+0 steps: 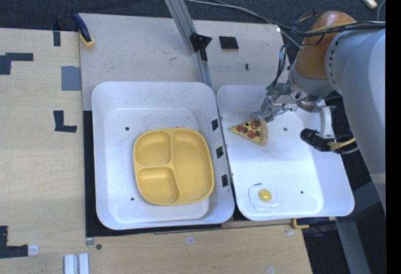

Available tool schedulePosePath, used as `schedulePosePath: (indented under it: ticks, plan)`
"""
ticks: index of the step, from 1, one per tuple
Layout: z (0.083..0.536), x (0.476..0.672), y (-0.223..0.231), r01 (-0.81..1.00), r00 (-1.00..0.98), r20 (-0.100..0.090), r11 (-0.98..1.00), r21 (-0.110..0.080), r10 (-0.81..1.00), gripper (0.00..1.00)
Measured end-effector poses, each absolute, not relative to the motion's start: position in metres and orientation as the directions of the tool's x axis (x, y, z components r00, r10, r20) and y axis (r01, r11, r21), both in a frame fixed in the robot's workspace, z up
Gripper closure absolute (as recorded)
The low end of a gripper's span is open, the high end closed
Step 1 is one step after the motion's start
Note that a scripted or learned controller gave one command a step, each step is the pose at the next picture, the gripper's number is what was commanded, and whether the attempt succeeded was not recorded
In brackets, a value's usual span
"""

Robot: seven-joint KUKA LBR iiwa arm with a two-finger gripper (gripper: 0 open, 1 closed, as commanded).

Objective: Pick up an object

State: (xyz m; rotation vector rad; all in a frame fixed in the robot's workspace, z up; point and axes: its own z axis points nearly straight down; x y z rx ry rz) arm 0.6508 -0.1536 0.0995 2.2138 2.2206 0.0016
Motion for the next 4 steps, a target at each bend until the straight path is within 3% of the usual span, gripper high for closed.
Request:
schedulePosePath:
  ticks: [2,3,4]
  plan:
    - [0.213,0.662,-0.152,1.0,-0.003,-0.001,0.003,0.005,1.0,1.0]
    - [0.204,0.662,-0.152,1.0,-0.001,-0.002,0.001,-0.001,1.0,1.0]
    - [0.2,0.66,-0.107,1.0,-0.004,0.0,0.004,-0.002,1.0,1.0]
